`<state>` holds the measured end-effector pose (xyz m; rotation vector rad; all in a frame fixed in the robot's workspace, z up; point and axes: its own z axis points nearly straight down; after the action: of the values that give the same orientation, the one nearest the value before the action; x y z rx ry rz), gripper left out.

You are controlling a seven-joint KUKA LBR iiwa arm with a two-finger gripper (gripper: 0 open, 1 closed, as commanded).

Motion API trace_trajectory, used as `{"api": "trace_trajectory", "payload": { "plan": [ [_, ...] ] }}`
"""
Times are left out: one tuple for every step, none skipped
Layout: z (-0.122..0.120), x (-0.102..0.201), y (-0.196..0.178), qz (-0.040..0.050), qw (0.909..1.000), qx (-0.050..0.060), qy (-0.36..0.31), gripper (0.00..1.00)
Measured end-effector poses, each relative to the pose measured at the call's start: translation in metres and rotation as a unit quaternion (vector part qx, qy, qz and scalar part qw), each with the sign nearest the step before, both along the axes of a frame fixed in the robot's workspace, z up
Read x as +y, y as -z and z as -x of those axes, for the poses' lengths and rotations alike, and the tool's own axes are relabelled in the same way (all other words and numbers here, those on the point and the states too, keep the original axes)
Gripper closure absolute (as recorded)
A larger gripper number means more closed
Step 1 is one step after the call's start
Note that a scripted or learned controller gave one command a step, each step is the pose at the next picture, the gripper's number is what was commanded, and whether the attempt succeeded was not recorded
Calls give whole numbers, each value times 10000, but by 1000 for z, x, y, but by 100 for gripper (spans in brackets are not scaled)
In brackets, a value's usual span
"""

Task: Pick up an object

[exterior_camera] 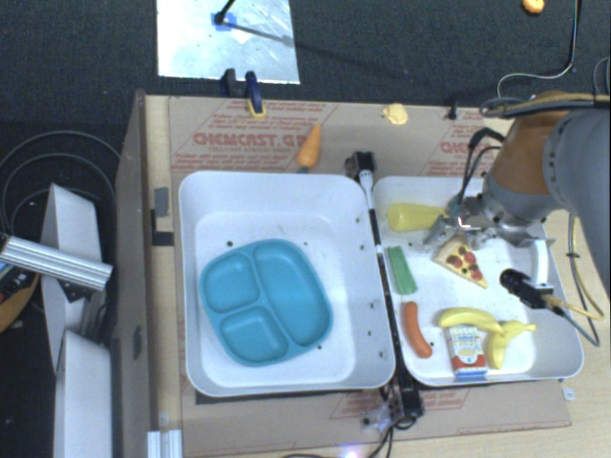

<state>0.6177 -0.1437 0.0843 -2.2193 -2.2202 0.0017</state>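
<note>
**Gripper low over the pizza slice in the right bin**

While the arm reaches in from the right, its gripper [465, 227] hangs low in the right bin [563, 351], just above the toy pizza slice [462, 260] and close beside the yellow pepper-like piece [412, 217]. From where I stand the fingers look spread apart with nothing between them, though the wrist hides part of them, so I would not swear to it. The slice lies flat near the bin's middle, which seems why the hand comes down from above. Nearer the front lie a banana [474, 321], a small carton [465, 347], a red sausage [416, 328] and a green stick [402, 269], all apart from the gripper. In the left bin [205, 198] sits a blue divided tray [264, 300], well away.
</note>
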Motion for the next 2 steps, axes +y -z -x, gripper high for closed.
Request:
{"api": "trace_trajectory", "payload": {
  "plan": [
    [-42,48,5,-2,9998,209,-47,0],
    [-42,52,5,3,9998,204,-22,0]
  ]
}}
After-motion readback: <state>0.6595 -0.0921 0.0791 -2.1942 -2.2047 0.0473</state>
